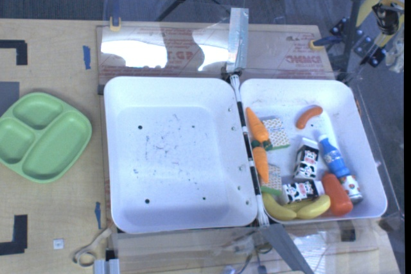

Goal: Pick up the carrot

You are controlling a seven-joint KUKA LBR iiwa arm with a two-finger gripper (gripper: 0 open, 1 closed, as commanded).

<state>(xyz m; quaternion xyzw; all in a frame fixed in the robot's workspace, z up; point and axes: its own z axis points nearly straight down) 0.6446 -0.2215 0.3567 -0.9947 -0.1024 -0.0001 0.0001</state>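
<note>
The carrot is seen at 9 o'clock in the right bin, hard against its wall beside a 2nd carrot, so the wrong one could be taken; the jaws' state cannot be told.

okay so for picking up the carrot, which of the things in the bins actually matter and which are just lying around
Belongs to the job:
carrot, against the right bin's left wall, with a second similar orange piece just below it

Just lying about:
banana
sausage
blue bottle
two cow-print cartons
red-orange piece
green divided plate
left bin
</note>
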